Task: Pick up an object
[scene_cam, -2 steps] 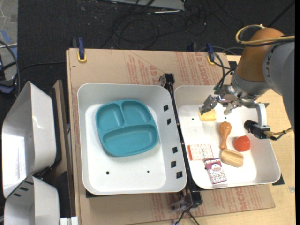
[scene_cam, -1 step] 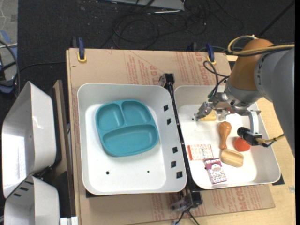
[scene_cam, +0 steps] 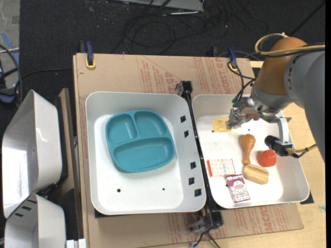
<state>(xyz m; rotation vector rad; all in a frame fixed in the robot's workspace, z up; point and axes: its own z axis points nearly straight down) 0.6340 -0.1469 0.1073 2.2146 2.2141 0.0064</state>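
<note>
The right bin [scene_cam: 295, 190] holds a pale yellow flat piece [scene_cam: 221, 125], a tan wooden peg-shaped toy [scene_cam: 248, 145], a red tomato-like ball [scene_cam: 267, 158], a tan bread-like block [scene_cam: 256, 174], a white card with red print [scene_cam: 221, 167] and a small pink-and-white carton [scene_cam: 238, 188]. My gripper [scene_cam: 234, 120] hangs low over the bin's upper part, just right of the yellow piece and touching or almost touching it. The wrist above hides how it meets the piece.
The left bin [scene_cam: 98, 190] carries a teal divided plate [scene_cam: 139, 140]. A black divider [scene_cam: 194, 138] runs between the bins. The grey arm with its orange band [scene_cam: 276, 61] comes in from the upper right. White containers [scene_cam: 28, 149] stand left of the bench.
</note>
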